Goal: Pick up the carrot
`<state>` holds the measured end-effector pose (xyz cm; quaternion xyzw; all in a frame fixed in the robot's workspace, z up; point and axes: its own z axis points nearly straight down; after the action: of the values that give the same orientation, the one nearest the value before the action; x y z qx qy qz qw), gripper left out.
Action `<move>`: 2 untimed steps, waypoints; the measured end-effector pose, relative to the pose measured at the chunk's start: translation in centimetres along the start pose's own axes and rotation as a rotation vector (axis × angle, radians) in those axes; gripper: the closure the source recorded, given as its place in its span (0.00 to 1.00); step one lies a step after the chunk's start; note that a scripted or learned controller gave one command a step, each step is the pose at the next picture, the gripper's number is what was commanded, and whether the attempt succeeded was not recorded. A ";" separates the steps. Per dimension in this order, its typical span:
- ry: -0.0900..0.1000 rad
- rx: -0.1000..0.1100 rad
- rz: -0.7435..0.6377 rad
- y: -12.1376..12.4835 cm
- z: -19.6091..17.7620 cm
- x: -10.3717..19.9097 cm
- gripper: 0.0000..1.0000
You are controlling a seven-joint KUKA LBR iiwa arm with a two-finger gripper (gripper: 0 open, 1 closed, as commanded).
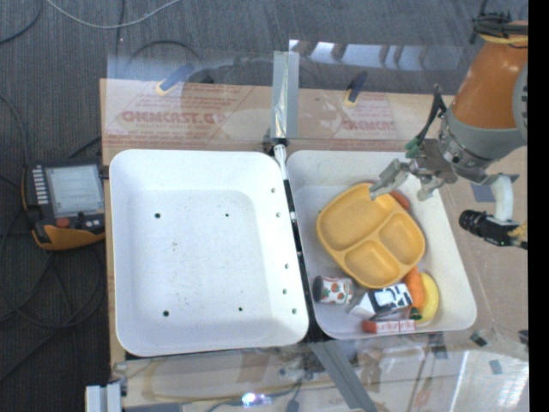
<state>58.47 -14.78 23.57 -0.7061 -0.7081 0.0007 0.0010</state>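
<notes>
Approach step — carrot (pixel 415 287) not yet grasped. It lies near the right bin's (pixel 459 256) front right corner, between yellow divided plate (pixel 371 235) and banana (pixel 430 299). Gripper (pixel 403 178) hangs at the plate's back edge, fingers released. Next move: travel toward the front edge, then descend.

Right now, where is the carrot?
In the right bin, near its front right corner: the carrot lies between the yellow plate and a banana.

The carrot (pixel 415 287) lies partly hidden under the yellow tray (pixel 371 234) — the arm (pixel 497 93) is cut off at the right edge.
</notes>
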 end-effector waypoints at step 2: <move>-0.001 -0.025 -0.023 0.1 14.0 0.7 0.00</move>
<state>58.56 -14.04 9.60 -0.6980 -0.7160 -0.0081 -0.0082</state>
